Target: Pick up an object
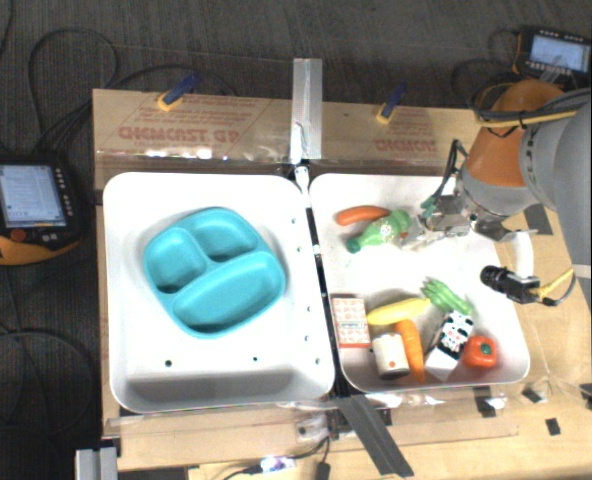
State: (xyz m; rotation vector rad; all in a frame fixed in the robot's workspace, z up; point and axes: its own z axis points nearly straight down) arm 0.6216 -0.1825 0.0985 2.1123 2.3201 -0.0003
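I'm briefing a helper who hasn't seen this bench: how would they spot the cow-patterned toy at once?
Go to the right-hand shallow white bin and look at the toy pile along its near edge. The small black-and-white cow-patterned carton stands there between an orange carrot and a red tomato toy; no other piece is spotted black and white.

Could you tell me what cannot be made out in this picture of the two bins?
- The hand, camera view: too small and blurred against the white bin to tell whether it grips anything.
- The small box: its print is too small to read.
- The carrot: its upper end lies under the banana.
- The arm: cut off by the right edge.
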